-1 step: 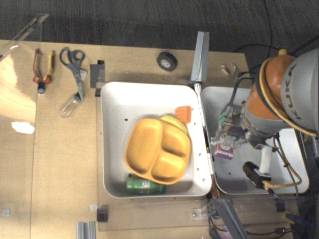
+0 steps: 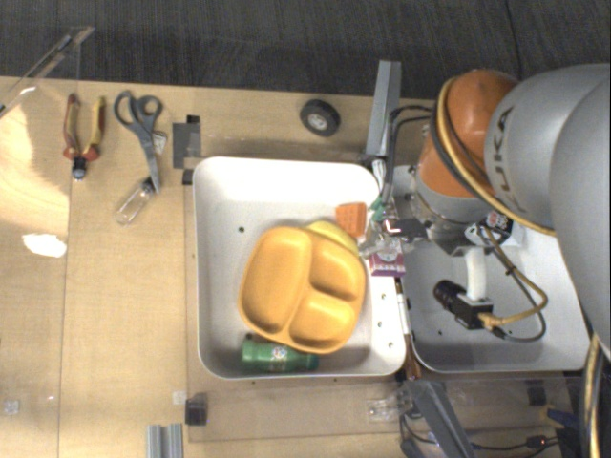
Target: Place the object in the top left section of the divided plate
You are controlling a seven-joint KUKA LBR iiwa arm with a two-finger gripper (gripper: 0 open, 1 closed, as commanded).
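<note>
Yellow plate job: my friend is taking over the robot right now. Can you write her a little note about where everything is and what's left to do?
Gripper: at the right edge of the left bin, low by the plate's rim; I can't tell whether it is open or shut.
Yellow divided plate: in the left bin, nothing in its sections.
Small orange object: in the bin just off the plate's upper right rim, beside the gripper.
Green bottle: lying below the plate.
Done: nothing placed yet.
Left: put the object into the plate's top left section.

Scissors (image 2: 143, 132) and red-handled pliers (image 2: 80, 132) lie on the bench; green bottle (image 2: 277, 355) in the left bin.
</note>
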